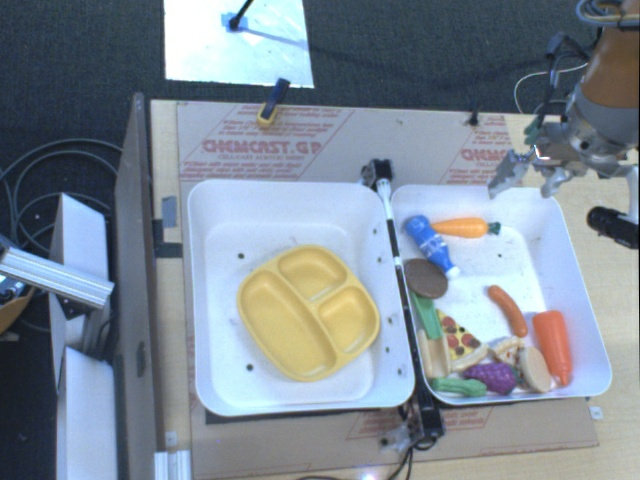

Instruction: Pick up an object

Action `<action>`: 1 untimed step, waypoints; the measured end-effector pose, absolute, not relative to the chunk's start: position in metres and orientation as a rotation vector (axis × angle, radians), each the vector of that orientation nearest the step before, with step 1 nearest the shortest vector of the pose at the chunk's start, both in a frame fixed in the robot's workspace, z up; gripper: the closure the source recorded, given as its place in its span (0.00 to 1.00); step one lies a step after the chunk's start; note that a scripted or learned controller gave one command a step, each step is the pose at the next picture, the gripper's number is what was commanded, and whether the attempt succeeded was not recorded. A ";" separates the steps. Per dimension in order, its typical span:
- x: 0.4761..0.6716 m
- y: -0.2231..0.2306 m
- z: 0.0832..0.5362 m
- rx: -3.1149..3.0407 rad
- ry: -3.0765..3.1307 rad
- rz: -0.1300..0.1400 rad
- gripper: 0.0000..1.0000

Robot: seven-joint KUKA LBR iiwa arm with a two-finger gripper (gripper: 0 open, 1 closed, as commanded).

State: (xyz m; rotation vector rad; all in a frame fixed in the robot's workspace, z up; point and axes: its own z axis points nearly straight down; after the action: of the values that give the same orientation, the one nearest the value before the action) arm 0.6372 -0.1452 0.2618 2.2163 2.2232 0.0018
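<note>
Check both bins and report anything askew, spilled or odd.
Nothing spilled or damaged. The yellow tray lies at a slant in the left bin, and the toy food is crowded toward the right bin's near side.

Printed in red on the protective film of the clear sheet (300,138) under the white bins (215,268): "CHEMCAST GP", largest just behind the left bin, repeated fainter elsewhere.

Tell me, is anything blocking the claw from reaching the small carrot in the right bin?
Nothing visible does. The gripper hangs open above the right bin's far edge, and the small carrot lies just below and to its left on bare bin floor. The blue bottle lies beside the carrot, not over it.
</note>
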 end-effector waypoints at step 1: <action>0.567 -0.132 0.226 2.226 2.225 -0.005 0.00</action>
State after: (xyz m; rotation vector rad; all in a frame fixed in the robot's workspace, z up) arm 0.5674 -0.1317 0.2255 2.2258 2.2247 -0.0046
